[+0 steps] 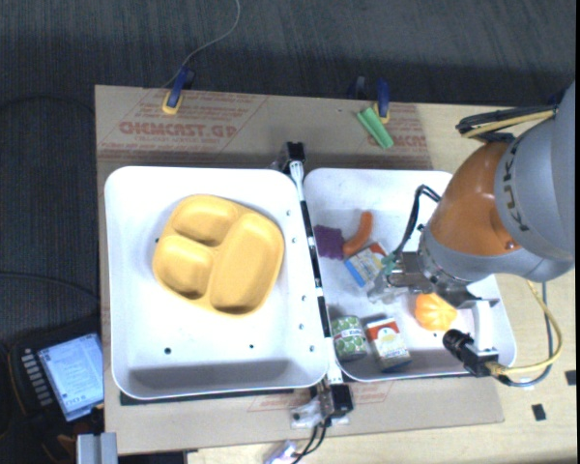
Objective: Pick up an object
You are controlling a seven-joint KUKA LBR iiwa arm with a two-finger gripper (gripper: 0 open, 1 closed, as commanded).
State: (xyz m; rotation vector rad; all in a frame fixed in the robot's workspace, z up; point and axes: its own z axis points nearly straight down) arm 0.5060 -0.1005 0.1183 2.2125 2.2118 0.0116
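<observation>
The arm [503, 206] reaches in from the right and hangs low over the right bin [435, 180], its orange band above the cluttered middle of that bin. The gripper [394, 276] sits down among the objects, but whether it is spread or pressed together cannot be told from this angle, since the wrist covers most of it.

Around it lie the candidates for picking: a purple piece [328, 242] and an orange sausage-shaped toy [363, 226] on the far left side, a small blue-and-white packet [360, 269] just beside the gripper, an orange ball-like object [431, 310] near the wrist, and at the near edge a green-topped can [348, 337] touching a red-and-white carton [387, 342].

The left bin [135, 259] holds a large yellow moulded foam-like piece [217, 251], well apart from the arm.

Judging by this, the reach down is done, yet nothing is visibly held; the grasp and the lift are still to be done.
</observation>
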